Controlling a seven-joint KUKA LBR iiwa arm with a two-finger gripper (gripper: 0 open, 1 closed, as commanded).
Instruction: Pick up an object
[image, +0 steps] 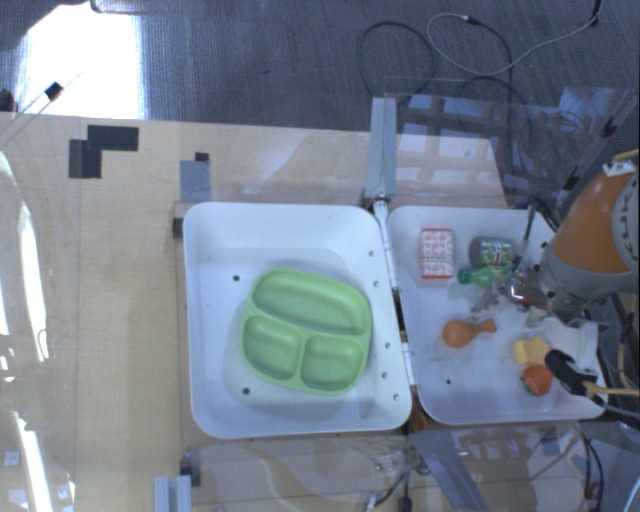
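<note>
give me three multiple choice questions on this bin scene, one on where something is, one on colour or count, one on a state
1. Where is the green divided plate?
A. in the left bin
B. in the right bin
C. on the wooden bench

2. How many compartments does that plate have?
A. two
B. three
C. five

3. How does the red-and-white packet lie?
A. standing on its edge
B. flat on the bin floor
C. leaning on the orange drumstick toy

Answers:
1. A, the plate sits in the middle of the left bin, while the small items lie in the right bin.
2. B, one long section at the top and two smaller ones below.
3. B, its printed face points up near the right bin's top wall, apart from the orange drumstick toy.
</note>
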